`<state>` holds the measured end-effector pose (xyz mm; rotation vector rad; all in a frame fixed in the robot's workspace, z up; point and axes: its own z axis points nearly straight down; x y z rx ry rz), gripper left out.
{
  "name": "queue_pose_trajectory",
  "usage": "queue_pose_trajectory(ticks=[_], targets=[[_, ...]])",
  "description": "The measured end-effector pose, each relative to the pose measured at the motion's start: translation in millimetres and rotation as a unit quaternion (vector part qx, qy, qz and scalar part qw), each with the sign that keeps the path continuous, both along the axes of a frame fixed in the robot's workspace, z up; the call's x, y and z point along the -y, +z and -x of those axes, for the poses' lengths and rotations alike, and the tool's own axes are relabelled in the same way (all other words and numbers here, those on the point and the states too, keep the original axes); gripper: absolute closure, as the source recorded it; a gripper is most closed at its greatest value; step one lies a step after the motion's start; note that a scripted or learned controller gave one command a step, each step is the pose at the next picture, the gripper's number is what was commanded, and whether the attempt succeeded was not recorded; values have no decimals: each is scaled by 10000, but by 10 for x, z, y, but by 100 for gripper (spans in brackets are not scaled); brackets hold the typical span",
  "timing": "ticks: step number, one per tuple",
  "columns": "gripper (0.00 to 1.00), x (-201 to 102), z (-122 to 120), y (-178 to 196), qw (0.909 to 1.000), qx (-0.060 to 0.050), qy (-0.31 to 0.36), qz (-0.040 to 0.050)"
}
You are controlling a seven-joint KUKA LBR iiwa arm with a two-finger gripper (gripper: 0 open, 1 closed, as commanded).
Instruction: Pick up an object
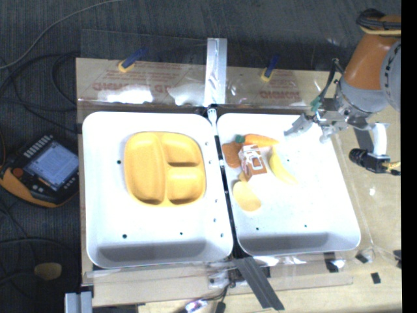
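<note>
My gripper hangs over the upper right part of the right bin, wrist tilted, fingers pointing down and toward the bin's middle. I cannot tell how far the fingers are spread at this angle; nothing is seen between them, so I log the hand as holding nothing.

Candidate objects sit in a loose cluster below and to the left of my hand, against the bin's left wall:
- carrot, nearest to me, lying across the top of the pile
- small white and brown carton just under it, touching
- banana beside the carton, on the side closer to me
- pale yellow round piece farthest down

The left bin holds a yellow divided tray, well away from my hand.

Judgement: pick not yet begun. Crowding against the wall leaves little finger room; the banana looks the freest target
</note>
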<state>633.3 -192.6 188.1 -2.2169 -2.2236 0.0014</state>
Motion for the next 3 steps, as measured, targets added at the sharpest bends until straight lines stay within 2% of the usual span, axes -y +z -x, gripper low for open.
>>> queue_pose_trajectory(ticks=[1, 2, 3], targets=[[0, -295, 246, -974, 9990, 15, -455, 21], [100, -300, 243, -879, 9990, 14, -451, 16], [100, -1021, 143, 48, 9983, -2, -579, 8]])
